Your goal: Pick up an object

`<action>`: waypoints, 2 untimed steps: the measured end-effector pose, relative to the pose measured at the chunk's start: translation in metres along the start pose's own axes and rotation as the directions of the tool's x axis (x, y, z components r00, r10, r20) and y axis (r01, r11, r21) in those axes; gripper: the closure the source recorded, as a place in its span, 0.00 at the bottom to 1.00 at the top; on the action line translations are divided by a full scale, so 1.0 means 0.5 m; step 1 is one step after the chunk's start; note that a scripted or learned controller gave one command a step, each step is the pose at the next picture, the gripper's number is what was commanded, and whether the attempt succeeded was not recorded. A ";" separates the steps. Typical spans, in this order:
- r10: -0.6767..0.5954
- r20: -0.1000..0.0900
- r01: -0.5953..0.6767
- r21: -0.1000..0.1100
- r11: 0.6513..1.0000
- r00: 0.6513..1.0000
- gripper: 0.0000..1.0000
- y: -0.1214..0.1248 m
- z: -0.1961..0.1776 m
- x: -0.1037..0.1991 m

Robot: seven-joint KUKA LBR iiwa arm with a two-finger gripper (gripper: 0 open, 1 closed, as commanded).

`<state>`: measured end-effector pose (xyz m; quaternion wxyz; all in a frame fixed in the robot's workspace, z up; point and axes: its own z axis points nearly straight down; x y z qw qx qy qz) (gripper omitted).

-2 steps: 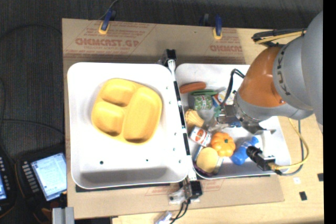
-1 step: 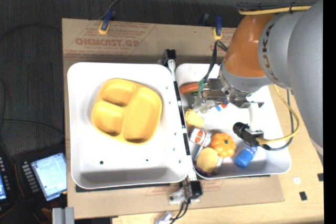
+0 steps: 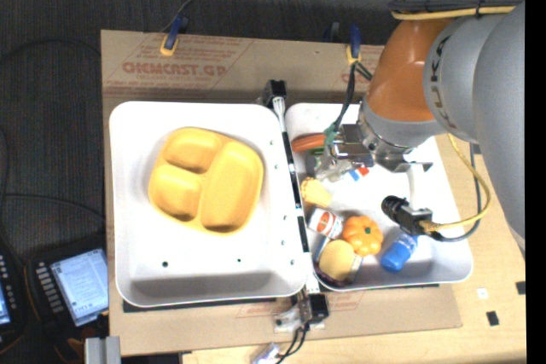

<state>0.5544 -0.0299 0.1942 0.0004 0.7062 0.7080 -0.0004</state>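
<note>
The right bin holds several small objects. An orange carrot-shaped piece lies at its far left, a pale yellow piece below it, then a red-and-white can, an orange pumpkin, a yellow round fruit and a blue bottle. My gripper hangs low over the bin's upper left, just right of the carrot piece and above a small white item with red and blue marks. The arm's bulk hides the bin's far right corner.
The left bin bears a yellow three-compartment tray. A black cable connector with a yellow lead hangs over the right bin. Both bins rest on a cardboard sheet. A tablet lies at the lower left.
</note>
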 end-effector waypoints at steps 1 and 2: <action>0.000 0.000 0.000 0.000 1.000 1.000 0.00 0.000 0.000 0.000; 0.004 0.001 -0.004 -0.005 1.000 1.000 0.00 -0.034 0.212 -0.177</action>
